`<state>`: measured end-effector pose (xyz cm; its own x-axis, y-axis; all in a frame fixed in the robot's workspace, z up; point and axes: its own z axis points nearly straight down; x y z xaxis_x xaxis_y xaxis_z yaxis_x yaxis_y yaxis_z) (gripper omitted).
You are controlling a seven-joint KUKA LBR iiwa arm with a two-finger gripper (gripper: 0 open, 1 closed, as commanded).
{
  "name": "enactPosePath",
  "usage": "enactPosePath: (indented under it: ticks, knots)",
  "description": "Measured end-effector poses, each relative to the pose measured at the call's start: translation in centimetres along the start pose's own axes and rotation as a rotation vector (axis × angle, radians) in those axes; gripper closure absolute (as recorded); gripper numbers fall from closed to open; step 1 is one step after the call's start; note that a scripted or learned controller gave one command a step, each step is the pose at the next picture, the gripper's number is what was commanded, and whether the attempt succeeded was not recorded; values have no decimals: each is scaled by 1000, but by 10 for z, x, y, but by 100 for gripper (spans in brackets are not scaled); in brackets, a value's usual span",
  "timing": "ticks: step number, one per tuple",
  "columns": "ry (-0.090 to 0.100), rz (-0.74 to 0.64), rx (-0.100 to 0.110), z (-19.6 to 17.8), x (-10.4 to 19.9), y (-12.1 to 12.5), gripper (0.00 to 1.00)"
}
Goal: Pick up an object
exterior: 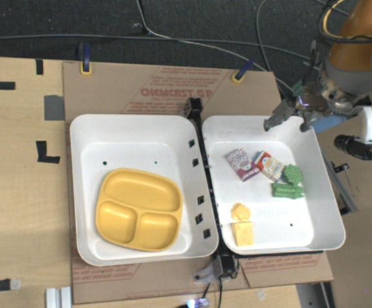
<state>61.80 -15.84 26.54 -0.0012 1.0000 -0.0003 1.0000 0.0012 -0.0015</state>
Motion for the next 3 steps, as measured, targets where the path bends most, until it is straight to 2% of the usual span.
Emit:
enactPosePath:
  ticks: [2,3]
  knots:
    - [0,0,6,120,0,-13,0]
    - [-3,-1,-1,171,-1,-3,0]
